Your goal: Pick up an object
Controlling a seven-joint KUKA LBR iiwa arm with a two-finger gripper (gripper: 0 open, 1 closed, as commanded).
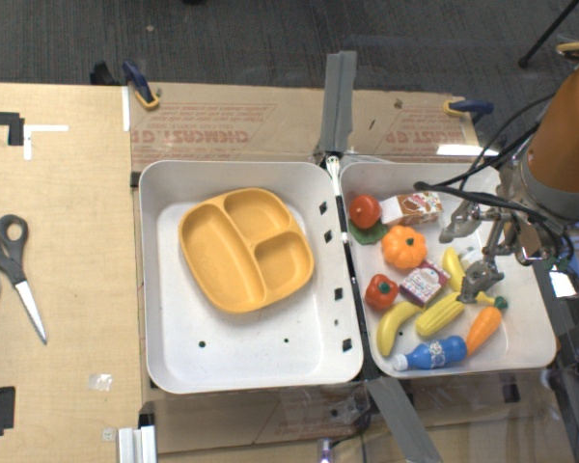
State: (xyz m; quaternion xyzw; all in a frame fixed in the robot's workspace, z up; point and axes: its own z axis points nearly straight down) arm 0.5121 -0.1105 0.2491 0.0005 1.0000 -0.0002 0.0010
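Toy foods (pixel 427 302) heaped in right bin (pixel 540 355): two bananas, two tomatoes, one pumpkin, carrot, corn, bottle.
Gripper (pixel 479 280) lowered among them from right; finger opening and hold indiscernible.

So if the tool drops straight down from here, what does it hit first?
Probably the corn or the carrot, just under the tool in the right bin; depth is unclear from this slanted view.

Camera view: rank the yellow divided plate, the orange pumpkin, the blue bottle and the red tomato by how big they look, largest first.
1. yellow divided plate, by far the largest.
2. blue bottle and orange pumpkin: the bottle is longer, the pumpkin rounder; too alike to rank.
3. red tomato, the smallest.
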